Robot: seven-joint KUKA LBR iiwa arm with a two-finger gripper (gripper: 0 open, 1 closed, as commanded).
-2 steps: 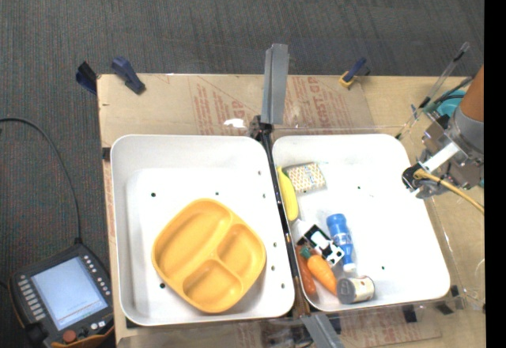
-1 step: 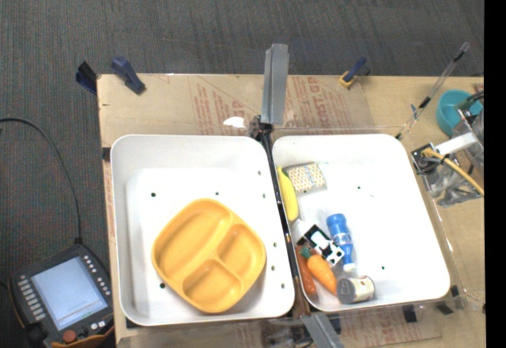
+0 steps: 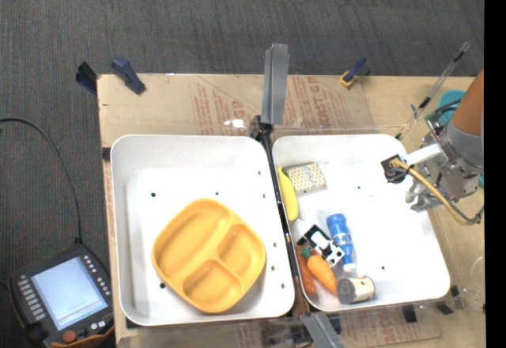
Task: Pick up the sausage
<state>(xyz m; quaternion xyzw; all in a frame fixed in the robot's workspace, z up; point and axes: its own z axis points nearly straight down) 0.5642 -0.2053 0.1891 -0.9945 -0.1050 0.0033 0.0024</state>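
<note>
The gripper (image 3: 423, 194) hangs over the right edge of the right bin (image 3: 395, 259); whether it has hold of anything I cannot tell. The sausage cannot be picked out for certain among the things crowded in that bin's lower left: a carrot (image 3: 322, 274), a blue bottle (image 3: 339, 233), a small can (image 3: 356, 289) and a banana (image 3: 288, 196). A yellow divided plate (image 3: 209, 255) lies in the left bin (image 3: 134, 172)
</note>
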